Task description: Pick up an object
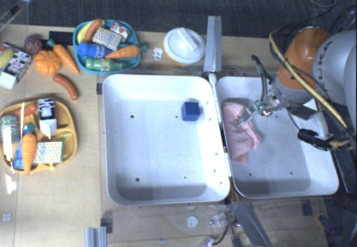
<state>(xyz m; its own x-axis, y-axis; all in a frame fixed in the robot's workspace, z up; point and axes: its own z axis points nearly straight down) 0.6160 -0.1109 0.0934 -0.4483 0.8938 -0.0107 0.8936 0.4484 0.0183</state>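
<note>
- Gripper [249,116] low in the right bin [290,179], tip over the upper edge of the pink cloth [240,131]; arm [329,67] reaches in from the right.
- Cannot tell how far the gripper is open or whether it has hold of the cloth; too small and blurred.
- Cloth lies crumpled along the right bin's left wall.
- Blue cube [191,110] sits alone in the left bin [156,184], upper right part, well apart from the gripper.
- Toy food in a blue bowl [106,45] and a yellow tray [36,137] left of the bins.

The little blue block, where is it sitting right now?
The blue block lies in the left bin, near its upper right corner, just across the divider from the pink cloth.
</note>
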